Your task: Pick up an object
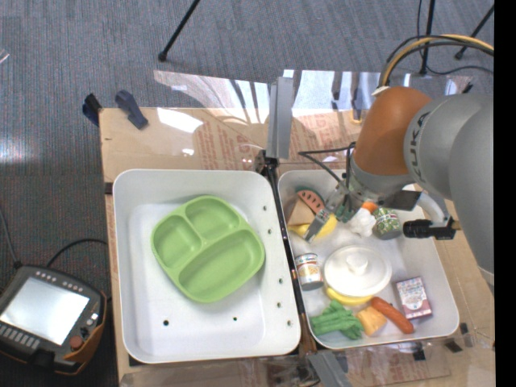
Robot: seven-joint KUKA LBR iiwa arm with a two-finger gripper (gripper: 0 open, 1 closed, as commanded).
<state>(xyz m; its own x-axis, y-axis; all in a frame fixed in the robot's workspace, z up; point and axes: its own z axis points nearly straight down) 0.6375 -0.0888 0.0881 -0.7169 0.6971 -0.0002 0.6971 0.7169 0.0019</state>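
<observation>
Two shallow white bins sit side by side on a brown bench. The left bin (137, 329) carries a light-green plastic plate with three compartments (208, 247), lying near its centre. The right bin (447, 297) is crowded: a white round lidded dish (357, 270) at its centre, a small labelled can (307, 271) by the left wall, a green leafy toy (337, 321), an orange carrot-like piece (393, 314) and a small printed box (413, 297) along the near edge, and a green-and-white jar (387, 223) toward the far right. The grey arm with an orange band (387, 131) reaches down into the far left corner of this bin; the gripper (325, 218) sits against a yellow banana-shaped toy (318, 229), beside a brown wedge (300, 210). Whether the tool is spread or closed cannot be told, as the wrist covers it. Grey carpet surrounds the bench, and a handheld control pendant (48, 313) lies at lower left.
</observation>
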